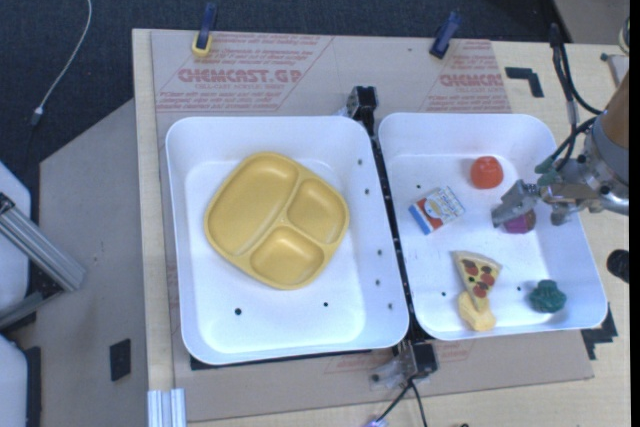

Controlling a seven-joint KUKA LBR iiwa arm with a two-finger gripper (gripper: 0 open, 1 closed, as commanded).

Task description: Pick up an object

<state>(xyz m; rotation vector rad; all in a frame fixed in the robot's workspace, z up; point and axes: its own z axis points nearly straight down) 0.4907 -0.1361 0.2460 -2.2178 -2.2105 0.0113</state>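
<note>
Although half hidden beneath the gripper (518, 205), the small purple toy (519, 223) looks light, stiff and smooth, best pinched across its middle. It is a rounded magenta lump, lying in the right bin (420, 140) at about three o'clock. Whether the claw is spread or closed, I cannot tell. A red tomato toy (486, 172) sits at eleven o'clock of it.
</note>
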